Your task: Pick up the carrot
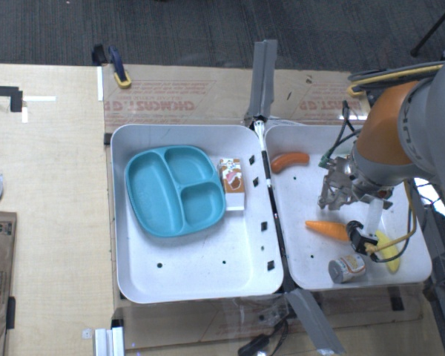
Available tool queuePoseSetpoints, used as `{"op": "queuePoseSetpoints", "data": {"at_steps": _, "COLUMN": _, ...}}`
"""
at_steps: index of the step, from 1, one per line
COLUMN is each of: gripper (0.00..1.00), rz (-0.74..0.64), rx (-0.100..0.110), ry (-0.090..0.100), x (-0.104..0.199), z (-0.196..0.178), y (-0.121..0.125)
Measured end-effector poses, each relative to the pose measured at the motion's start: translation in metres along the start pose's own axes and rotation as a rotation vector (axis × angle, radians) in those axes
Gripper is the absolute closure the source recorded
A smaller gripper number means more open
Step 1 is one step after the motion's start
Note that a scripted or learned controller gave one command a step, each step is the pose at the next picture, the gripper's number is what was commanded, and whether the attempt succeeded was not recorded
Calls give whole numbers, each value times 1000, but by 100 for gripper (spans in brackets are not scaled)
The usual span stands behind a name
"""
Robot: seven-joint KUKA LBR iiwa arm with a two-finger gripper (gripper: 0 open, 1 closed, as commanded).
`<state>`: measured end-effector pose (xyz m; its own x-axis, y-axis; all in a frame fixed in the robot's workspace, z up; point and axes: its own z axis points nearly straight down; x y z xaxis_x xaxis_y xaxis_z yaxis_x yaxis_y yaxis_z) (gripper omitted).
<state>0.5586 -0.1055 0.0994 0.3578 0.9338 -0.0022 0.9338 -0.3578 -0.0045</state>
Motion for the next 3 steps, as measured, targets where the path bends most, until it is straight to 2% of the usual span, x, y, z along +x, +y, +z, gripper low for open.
{"op": "queuePoseSetpoints", "data": {"at_steps": 1, "gripper": 0, "rz": 0, "rx": 0, "ry": 0, "x": 0, "z": 0, "y": 0}}
{"op": "queuePoseSetpoints", "data": {"at_steps": 2, "gripper": 0, "rz": -163, "rx": -1, "ry": 2, "x": -39, "z": 9, "y": -42}}
{"op": "queuePoseSetpoints", "data": {"at_steps": 3, "gripper": 100, "rz": -158, "rx": -1, "ry": 1, "x": -40, "z": 0, "y": -42}}
